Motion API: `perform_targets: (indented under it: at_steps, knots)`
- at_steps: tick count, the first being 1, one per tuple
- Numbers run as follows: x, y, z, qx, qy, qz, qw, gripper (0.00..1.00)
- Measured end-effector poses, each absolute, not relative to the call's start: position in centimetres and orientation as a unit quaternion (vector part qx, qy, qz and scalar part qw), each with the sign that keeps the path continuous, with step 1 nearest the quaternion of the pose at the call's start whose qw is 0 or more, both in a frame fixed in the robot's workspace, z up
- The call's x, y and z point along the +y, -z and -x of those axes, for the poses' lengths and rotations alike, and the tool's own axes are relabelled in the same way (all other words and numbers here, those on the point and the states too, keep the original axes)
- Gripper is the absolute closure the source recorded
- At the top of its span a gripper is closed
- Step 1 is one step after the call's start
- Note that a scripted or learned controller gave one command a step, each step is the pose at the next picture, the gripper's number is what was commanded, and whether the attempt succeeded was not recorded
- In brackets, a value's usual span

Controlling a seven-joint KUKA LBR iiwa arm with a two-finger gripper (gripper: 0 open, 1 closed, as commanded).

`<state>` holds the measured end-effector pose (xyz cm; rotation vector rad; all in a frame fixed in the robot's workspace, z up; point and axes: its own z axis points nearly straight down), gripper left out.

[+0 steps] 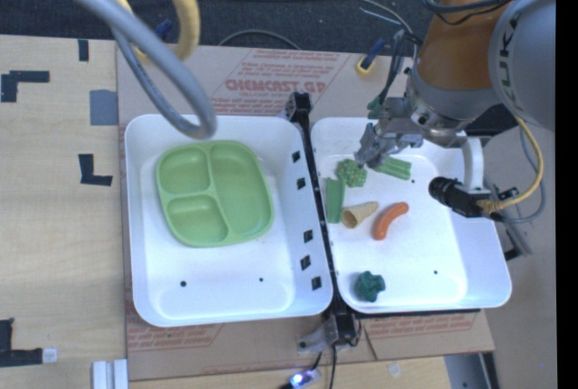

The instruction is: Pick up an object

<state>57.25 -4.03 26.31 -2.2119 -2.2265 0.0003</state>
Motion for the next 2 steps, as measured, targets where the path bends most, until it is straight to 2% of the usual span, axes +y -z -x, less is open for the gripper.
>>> perform_targets:
  at_steps: [2]
  knots:
    - [7.9, -24.3, -54.5, -0.710, -0.0013, 0.705, 0.002, 1.00]
